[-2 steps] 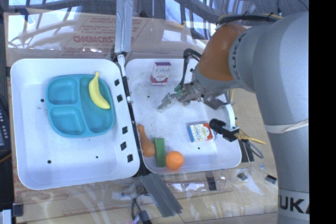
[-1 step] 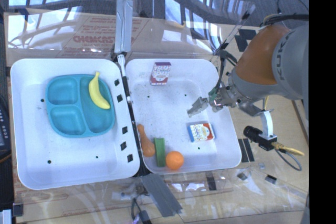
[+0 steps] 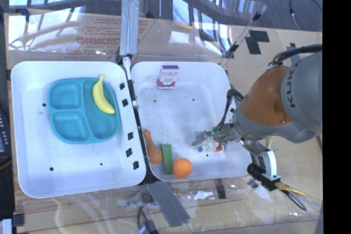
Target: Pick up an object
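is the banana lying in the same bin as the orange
No, the banana lies on the blue divided tray in the left bin, while the orange sits in the right bin.

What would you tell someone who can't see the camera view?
A grey and orange robot arm's gripper sits low in the right white bin, near an orange, green block and small carton. The left bin holds a blue divided tray with a banana.

"kuka" lettering, partly cut off, on grey arm [image 3: 301, 98].
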{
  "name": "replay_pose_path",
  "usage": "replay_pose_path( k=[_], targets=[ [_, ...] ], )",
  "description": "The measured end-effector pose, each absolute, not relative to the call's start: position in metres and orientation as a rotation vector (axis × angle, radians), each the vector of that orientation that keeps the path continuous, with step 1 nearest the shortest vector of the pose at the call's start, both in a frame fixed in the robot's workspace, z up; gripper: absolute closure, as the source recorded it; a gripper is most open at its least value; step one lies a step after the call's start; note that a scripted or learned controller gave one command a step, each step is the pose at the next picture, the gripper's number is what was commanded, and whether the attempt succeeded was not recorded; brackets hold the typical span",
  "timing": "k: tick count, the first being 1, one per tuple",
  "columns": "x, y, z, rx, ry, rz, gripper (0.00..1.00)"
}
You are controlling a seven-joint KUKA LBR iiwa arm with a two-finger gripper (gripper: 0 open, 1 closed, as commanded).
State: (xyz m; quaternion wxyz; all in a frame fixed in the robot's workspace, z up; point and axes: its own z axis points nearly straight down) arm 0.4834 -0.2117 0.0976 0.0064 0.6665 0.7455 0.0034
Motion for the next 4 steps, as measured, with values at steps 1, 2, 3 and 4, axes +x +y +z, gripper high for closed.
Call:
replay_pose_path(
  k=[1, 2, 3, 4],
  targets=[
    [0.487, -0.208, 0.109, 2.074, 2.347, 0.017, 1.00],
    [0.510, -0.145, 0.204, 2.116, 2.323, 0.000, 1.00],
    [0.509, -0.146, 0.203, 2.118, 2.323, -0.003, 0.00],
    [0.521, -0.207, 0.149, 2.132, 2.317, -0.008, 0.00]
  ],
)
